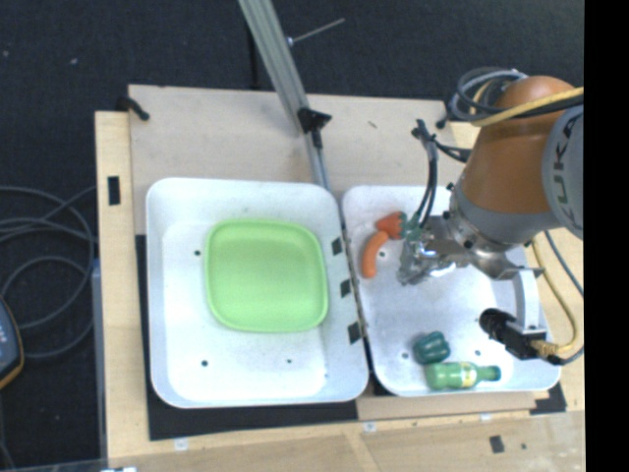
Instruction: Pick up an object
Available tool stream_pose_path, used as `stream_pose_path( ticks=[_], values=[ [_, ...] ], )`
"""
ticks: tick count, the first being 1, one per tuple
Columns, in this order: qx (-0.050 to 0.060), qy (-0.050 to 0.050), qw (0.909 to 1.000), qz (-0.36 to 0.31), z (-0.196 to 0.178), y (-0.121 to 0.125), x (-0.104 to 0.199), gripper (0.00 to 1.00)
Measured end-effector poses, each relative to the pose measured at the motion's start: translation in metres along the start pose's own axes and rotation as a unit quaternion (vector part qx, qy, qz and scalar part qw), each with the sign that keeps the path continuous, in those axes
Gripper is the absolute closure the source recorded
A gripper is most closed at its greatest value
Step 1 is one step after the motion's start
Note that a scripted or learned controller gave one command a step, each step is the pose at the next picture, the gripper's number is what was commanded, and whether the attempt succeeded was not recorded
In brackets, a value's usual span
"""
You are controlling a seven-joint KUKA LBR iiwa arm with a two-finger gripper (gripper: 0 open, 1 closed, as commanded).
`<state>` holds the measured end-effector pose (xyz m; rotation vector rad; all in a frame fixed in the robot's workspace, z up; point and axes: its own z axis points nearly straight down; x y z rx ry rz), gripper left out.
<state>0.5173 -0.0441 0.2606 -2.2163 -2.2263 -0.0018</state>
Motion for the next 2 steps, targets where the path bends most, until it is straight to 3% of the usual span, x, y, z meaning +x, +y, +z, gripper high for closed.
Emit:
stream_pose_path(
  ticks=[1, 2],
  values=[
    [0.0, 0.0, 1.0, 0.0, 0.003, 0.003, 0.046, 1.0],
    [0.001, -0.001, 1.0, 0.001, 0.015, 0.025, 0.101, 1.0]
  ],
)
